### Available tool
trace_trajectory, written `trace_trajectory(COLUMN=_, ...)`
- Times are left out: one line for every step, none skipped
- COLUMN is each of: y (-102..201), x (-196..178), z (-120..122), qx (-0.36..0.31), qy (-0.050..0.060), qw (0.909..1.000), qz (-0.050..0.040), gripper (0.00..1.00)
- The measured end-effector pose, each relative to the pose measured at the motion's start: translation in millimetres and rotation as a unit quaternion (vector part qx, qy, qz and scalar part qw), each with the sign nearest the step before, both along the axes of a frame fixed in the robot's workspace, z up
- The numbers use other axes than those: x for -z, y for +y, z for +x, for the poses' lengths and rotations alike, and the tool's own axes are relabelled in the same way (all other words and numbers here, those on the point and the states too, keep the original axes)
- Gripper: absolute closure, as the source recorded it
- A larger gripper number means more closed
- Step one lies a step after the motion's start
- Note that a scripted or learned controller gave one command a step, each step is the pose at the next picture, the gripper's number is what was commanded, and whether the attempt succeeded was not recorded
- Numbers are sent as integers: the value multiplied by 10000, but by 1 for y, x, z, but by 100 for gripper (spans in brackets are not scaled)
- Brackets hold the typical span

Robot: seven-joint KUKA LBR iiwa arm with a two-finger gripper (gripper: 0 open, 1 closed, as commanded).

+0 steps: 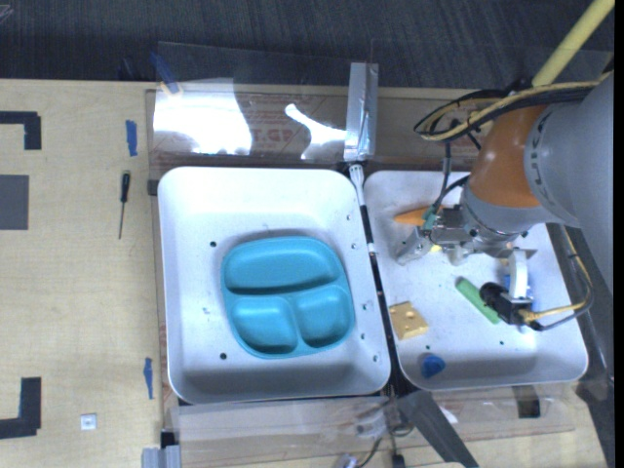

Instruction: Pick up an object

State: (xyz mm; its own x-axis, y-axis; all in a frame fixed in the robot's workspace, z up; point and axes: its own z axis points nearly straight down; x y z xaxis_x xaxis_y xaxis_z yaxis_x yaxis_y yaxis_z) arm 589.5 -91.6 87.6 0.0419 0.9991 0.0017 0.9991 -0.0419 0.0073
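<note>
A: Where is an object to be found?
B: An orange piece (413,215) is seen in the right bin (556,359), just beside the jaws (411,249); their state cannot be told.
A: What could be spoiled?
B: It may be nudged aside, being so close to the bin's wall, and 0 grasped

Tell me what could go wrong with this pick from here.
The gripper sits close to the right bin's left wall, so it might scrape the wall. The green marker lies right beside the arm's black cabling and could get knocked. The yellow block and blue piece are small and may slip.
</note>
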Motion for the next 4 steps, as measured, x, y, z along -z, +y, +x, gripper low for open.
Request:
trace_trajectory(y=-1, x=-12, z=1, qx=-3, qy=-21, qw=10000, qz=-11, gripper=100)
trace_trajectory(y=-1, x=-11, z=1, qx=-3, qy=-13, qw=10000, qz=-11, gripper=0)
trace_trajectory(y=-32, x=0, z=-69, qx=-471, qy=10, qw=9989, qz=-21, gripper=0)
trace_trajectory(y=-81, x=-1, z=-60, qx=-271, qy=-10, qw=9996, qz=5, gripper=0)
